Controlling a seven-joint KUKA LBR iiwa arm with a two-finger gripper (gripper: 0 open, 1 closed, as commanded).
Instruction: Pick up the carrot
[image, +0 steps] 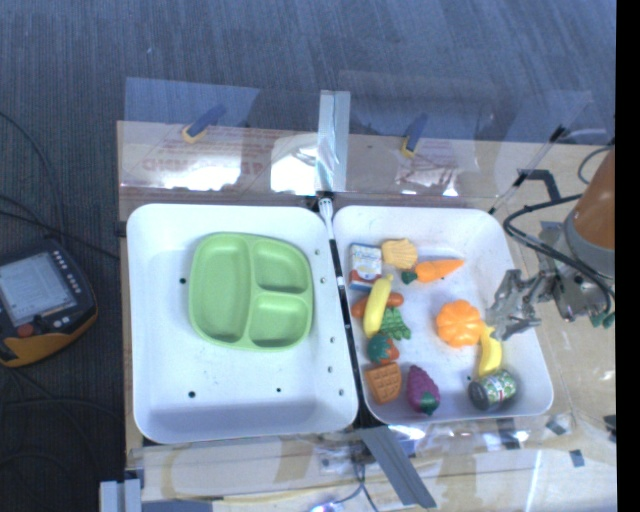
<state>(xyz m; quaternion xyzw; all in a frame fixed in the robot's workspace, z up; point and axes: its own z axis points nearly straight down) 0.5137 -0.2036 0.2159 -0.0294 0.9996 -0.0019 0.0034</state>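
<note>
Left of the gripper (507, 305), well apart: carrot (438, 269). Just beside: pumpkin (458, 323). Fingers spread apart, clamped on nothing. No readable writing.

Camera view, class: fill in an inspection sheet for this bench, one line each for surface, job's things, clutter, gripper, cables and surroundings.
Surface: bench bearing a left bin and a right bin side by side.
Job's things: carrot lying in the right bin's far part, untouched.
Clutter: green plate in the left bin; in the right bin, banana, orange pumpkin, can, purple toy and other toy foods.
Gripper: gripper at the right bin's right side, near the pumpkin, holding nothing.
Cables: black cables on the right by the arm; more on the floor at left.
Surroundings: grey carpet; handheld control pad on the floor at left.
</note>
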